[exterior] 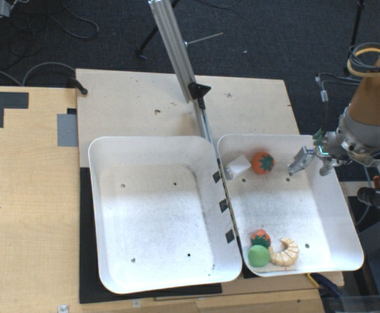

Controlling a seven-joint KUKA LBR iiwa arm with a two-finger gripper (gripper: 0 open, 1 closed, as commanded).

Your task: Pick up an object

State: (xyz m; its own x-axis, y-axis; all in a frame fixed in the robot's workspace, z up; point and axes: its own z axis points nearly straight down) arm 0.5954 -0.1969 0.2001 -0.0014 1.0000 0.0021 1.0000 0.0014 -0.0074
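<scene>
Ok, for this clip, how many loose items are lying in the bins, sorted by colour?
Red: 2, a tomato-like ball and a small red piece
Green: 1, a ball
White: 1, a block
Tan: 1, a curved piece
Total: 5, all in the right bin

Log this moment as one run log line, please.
arm: over right bin far edge | pincer: open, holding nothing | nearest: tomato, white block | near corner: green ball, croissant
</scene>
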